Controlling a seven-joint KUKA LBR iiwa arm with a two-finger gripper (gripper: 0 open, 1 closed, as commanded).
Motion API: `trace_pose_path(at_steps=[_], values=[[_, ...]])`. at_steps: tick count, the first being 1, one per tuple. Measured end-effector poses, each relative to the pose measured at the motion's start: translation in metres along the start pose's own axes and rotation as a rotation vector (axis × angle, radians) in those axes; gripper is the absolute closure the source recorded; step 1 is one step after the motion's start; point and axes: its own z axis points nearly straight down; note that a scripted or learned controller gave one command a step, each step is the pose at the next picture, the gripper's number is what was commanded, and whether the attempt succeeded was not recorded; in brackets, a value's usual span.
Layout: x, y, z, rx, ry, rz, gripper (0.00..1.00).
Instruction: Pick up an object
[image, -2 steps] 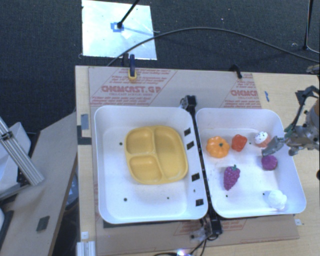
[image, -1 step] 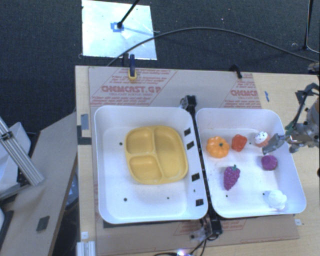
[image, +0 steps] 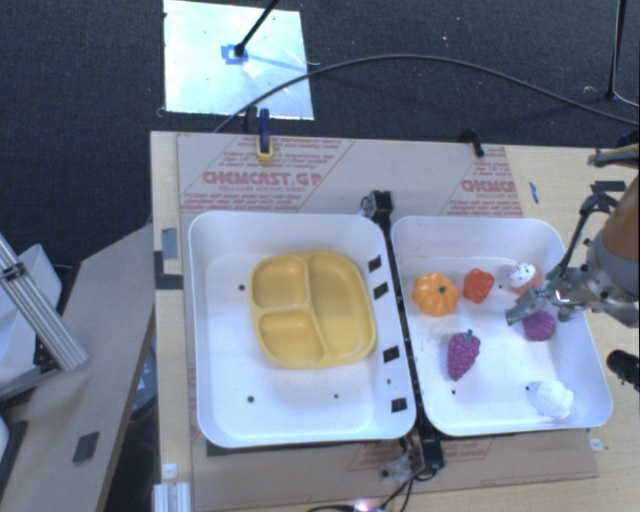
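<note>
Bins: two shallow white bins side by side, the left bin (image: 215, 330) and the right bin (image: 500, 405), meeting at a dark seam with black clips.
Landmark: the yellow tray (image: 310, 308), one only, with three compartments, lying about mid-floor in the left bin.
Toy pumpkin: one, orange (image: 436, 294), across the seam to the right of the yellow tray, nearest of the toys to it.
Red toy: one, orange-red (image: 478, 285), just beyond the pumpkin, farther from the tray.
Grape bunch: one, purple (image: 461, 354), right of the tray and lower in the view than the pumpkin.
Purple lump: one, small (image: 539, 326), far right of the tray, just below the gripper tip.
White-topped toy: one (image: 523, 276), beyond the red toy, just above the gripper tip.
White object: one (image: 552, 399), the farthest from the tray, near the right bin's lower right corner.
Gripper: one (image: 527, 306), reaching in from the right, low over the right bin between the white-topped toy and the purple lump.
Jaws: too blurred to tell how they stand.
</note>
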Motion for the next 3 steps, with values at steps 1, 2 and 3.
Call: trace_pose_path(at_steps=[1, 2, 3], values=[[0.002, 0.009, 0.039, -0.015, -0.009, 0.0, 0.0], [0.002, 0.008, 0.055, -0.007, -0.002, 0.001, 0.0], [0.002, 0.008, 0.046, -0.007, -0.002, 0.002, 1.0]])
